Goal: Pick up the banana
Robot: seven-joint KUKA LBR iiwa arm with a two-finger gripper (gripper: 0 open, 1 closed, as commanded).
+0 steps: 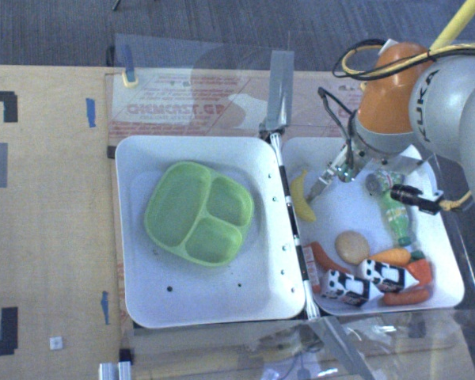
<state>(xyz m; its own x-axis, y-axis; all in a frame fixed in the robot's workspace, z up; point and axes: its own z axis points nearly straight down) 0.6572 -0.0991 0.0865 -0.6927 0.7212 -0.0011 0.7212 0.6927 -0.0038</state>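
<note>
The banana lies against the right bin's left wall, so the gripper hovers just beside it, jaws released and holding nothing.

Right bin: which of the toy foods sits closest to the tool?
The yellow banana, lying against the right bin's left wall just left of the tool. The potato and carrot lie farther toward the bin's near end.

grey arm, orange band, yellow cable alongside.
</note>
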